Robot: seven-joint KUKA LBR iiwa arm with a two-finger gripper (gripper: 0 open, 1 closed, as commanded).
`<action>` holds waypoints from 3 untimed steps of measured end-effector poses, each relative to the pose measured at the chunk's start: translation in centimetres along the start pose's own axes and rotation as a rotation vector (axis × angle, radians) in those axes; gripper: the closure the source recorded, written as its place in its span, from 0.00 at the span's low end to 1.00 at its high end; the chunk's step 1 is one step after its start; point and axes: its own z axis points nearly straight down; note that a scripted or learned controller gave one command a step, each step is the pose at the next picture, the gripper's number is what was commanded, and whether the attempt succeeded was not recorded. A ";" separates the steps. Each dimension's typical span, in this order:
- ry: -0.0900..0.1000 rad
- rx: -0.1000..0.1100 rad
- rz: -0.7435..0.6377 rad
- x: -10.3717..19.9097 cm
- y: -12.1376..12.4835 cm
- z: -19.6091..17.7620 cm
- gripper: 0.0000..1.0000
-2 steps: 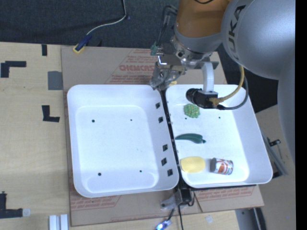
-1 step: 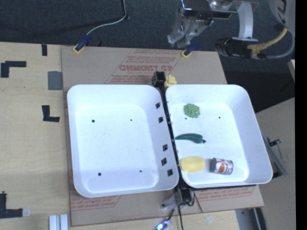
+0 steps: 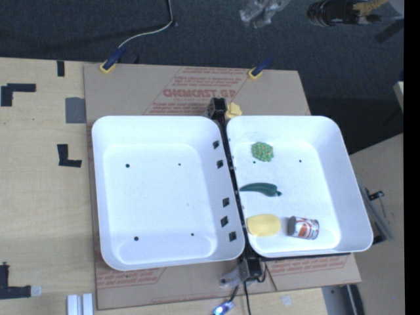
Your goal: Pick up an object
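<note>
- Blurred grey fingers (image 3: 262, 8) hang at the top of your view, well apart from the right bin (image 3: 328, 143); you cannot tell their state.
- There lie green grapes (image 3: 262, 151), dark green pepper (image 3: 260, 189), yellow lemon (image 3: 263, 225), red-white can (image 3: 303, 228).

Both white bins (image 3: 157, 195) look like smooth, slightly shiny plastic. They sit on flat brown cardboard (image 3: 197, 90) that looks dull. The small can (image 3: 303, 228) looks like shiny metal. The yellow lump (image 3: 263, 225) looks smooth and matt.
</note>
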 end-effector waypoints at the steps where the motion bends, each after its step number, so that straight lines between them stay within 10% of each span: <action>1: -0.001 0.026 -0.009 8.6 -5.9 17.3 1.00; 2: 0.000 0.018 -0.008 16.0 -7.9 26.7 1.00; 3: 0.004 0.000 -0.002 15.6 -7.1 18.3 1.00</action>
